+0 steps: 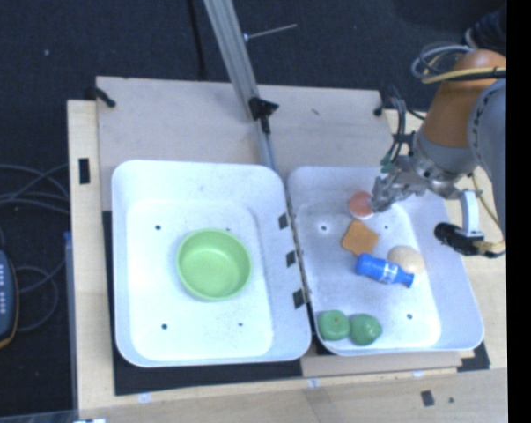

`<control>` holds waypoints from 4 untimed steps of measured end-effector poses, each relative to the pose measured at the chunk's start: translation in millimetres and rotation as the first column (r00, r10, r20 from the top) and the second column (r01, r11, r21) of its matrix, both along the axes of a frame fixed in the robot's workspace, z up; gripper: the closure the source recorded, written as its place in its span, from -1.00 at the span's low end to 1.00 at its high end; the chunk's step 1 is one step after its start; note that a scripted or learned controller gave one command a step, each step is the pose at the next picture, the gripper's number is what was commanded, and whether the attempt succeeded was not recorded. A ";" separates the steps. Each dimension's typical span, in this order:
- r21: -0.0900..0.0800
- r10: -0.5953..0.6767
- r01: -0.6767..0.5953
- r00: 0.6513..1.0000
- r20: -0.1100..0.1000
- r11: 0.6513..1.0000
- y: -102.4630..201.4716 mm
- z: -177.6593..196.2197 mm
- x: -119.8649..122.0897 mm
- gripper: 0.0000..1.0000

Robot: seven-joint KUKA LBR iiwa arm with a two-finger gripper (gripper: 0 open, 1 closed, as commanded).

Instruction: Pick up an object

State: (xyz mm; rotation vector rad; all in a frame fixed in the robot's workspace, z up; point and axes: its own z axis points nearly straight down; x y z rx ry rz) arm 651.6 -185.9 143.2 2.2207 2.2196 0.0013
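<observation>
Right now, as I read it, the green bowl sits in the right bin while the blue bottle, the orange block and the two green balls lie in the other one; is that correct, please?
Not quite: the green bowl sits in the left bin, as the camera view shows. The blue bottle, the orange block and the two green balls do lie in the other one, the right bin.

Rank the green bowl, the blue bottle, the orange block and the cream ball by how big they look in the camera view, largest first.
1. green bowl, by far the largest.
2. blue bottle, longer than the rest.
3. orange block and cream ball: these look about alike, so I would not rank them.
</observation>
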 end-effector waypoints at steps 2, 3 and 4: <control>0.001 0.001 -0.001 1.000 0.000 1.000 -6.9 70.1 7.2 1.00; 0.001 0.003 -0.003 1.000 -0.001 1.000 36.4 66.4 -12.5 1.00; 0.002 0.004 -0.004 1.000 0.001 1.000 88.3 80.8 -22.8 1.00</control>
